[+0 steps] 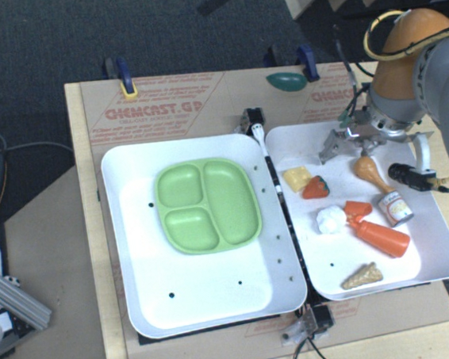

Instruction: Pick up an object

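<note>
My gripper [350,146] hovers over the far part of the right bin [440,259], its fingers spread open with nothing between them. Just below it lies a tan drumstick [370,172]. Left of that sit a yellow chunk [296,178] and a red strawberry [315,188]. Nearer the front lie a white ball [330,219], an orange-red bottle [378,233], a small can [395,208] and a tan wedge [361,277].
The left bin [140,287] holds a green divided plate [209,204]. A teal object [286,80] rests on the bench behind the bins. The arm comes in over the right bin's far right corner.
</note>
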Available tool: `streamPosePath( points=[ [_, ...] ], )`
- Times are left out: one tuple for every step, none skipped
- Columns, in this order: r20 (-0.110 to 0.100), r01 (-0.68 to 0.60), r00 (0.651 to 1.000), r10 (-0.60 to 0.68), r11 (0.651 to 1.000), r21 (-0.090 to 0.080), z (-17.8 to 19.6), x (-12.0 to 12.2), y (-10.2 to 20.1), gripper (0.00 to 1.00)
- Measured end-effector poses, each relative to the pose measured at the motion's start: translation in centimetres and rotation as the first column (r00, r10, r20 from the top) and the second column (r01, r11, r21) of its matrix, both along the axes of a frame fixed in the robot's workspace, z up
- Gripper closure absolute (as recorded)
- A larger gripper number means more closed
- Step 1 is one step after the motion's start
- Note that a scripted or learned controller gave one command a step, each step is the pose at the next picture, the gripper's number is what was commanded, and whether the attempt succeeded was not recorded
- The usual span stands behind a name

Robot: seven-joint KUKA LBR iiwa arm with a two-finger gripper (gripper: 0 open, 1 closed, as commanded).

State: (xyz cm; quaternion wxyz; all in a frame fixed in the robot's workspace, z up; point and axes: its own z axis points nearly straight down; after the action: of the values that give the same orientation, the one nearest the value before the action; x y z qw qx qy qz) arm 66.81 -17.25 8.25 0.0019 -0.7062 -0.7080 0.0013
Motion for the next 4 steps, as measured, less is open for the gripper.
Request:
streamPosePath(
  points=[
    [0.007,-0.001,1.0,0.001,1.0,-0.002,1.4,0.2,0.0,1.0],
    [0.012,0.001,1.0,-0.001,1.0,-0.003,5.9,0.9,0.1,1.0],
    [0.014,0.001,1.0,-0.001,1.0,-0.004,11.5,1.5,-0.9,1.0],
    [0.012,0.001,1.0,-0.001,1.0,-0.003,14.6,1.7,-0.9,1.0]
  ],
)
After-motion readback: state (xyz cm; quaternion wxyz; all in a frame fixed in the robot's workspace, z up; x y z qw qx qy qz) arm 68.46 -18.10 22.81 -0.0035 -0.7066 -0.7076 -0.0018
